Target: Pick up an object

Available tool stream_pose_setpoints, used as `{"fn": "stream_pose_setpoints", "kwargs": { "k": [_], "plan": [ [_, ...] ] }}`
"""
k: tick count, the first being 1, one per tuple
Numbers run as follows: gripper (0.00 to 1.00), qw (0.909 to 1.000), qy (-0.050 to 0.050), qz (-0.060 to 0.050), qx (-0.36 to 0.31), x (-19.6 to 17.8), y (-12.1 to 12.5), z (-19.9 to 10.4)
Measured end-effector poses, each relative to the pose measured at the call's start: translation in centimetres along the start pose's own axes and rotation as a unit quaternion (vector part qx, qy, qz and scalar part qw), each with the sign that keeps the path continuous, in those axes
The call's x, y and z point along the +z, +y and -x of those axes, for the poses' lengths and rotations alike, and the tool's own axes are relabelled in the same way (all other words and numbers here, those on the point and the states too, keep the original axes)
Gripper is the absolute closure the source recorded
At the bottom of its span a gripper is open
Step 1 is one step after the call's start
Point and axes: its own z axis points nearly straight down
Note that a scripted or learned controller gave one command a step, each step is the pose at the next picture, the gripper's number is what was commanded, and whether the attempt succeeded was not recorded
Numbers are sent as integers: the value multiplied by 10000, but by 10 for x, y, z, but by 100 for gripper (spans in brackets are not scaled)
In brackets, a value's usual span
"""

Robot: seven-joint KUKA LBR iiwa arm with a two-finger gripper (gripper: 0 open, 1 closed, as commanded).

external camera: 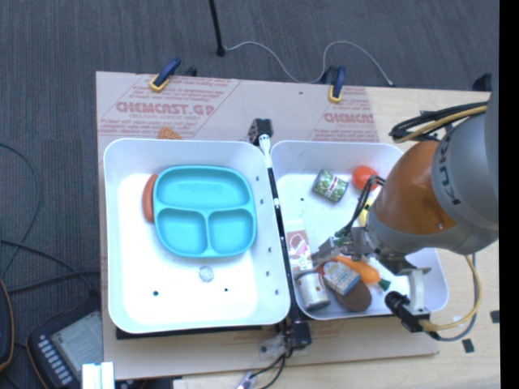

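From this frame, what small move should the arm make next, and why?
Probably a short straight descent. The gripper hangs low in the right bin, over a front-corner cluster: carrot, small carton, brown lump. No object shows between its fingers, so nothing is picked yet.
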Motion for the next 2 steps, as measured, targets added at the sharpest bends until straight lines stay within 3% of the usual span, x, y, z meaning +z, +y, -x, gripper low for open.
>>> {"fn": "stream_pose_setpoints", "kwargs": {
  "k": [1,2],
  "plan": [
    [100,10000,27,-35,-11,-9,-1,-2],
    [100,9999,67,-124,-41,-69,69,1]
  ]
}}
